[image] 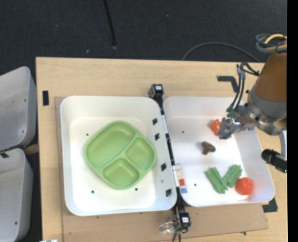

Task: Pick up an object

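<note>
A: Hovering gripper (228,128) beside the orange object (215,126), right bin's (189,195) upper area; grip state indeterminable.
B: Risk: off-centre descent nudges it sideways, missed grasp.

A green divided plate (120,154) lies in the left bin (68,135). Two pale shapes, perhaps chair seats (8,115), sit beside the bench (114,74).
</note>
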`<action>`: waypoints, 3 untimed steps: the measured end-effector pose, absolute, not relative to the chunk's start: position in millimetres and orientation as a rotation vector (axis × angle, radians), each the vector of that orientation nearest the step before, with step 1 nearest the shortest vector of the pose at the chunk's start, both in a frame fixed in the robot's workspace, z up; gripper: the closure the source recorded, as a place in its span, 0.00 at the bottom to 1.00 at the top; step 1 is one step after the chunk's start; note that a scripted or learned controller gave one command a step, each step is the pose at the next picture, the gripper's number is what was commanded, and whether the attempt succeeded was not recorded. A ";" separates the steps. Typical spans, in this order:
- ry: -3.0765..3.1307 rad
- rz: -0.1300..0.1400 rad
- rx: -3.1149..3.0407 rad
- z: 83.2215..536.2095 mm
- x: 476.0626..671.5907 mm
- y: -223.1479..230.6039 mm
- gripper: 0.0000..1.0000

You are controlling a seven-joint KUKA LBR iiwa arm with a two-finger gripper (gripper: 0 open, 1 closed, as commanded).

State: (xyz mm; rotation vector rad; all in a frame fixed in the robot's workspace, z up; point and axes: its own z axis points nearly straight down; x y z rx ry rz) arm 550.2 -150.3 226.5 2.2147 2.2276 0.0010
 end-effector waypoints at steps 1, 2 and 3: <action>2.228 0.002 2.214 225.4 560.7 -108.5 1.00; 2.229 0.003 2.213 231.6 573.2 -65.4 1.00; 2.228 -0.001 2.216 223.5 579.6 -16.6 1.00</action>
